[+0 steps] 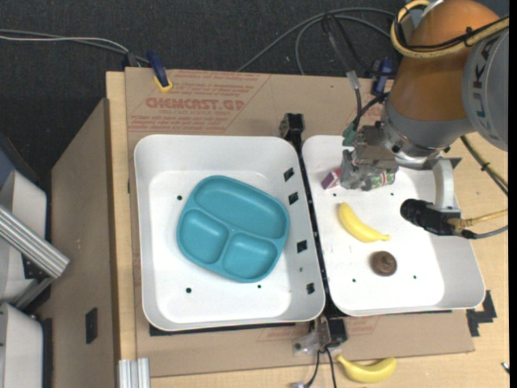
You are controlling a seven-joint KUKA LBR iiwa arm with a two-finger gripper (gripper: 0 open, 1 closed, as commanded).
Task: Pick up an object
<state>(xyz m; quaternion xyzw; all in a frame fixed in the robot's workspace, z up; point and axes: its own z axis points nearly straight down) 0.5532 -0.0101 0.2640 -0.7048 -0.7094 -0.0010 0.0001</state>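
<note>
Hovering low at the right-hand white bin's (452,285) rear, your end effector (365,176) hides its finger state; the light, curved yellow plastic banana (359,223) just beside it should be gripped mid-body.

Both bins: smooth white plastic, faint sheen; left bin (153,217), right bin (452,273). Divided tray (233,227) looked like matt teal plastic. Bench top (234,103) appeared as brown cardboard, printed red, dull. Banana (360,224) smooth yellow, plastic-looking. Arm's orange band (440,55) glossy. Gripper (367,172) looked metallic grey. Donut (384,263) brown, matt.
</note>
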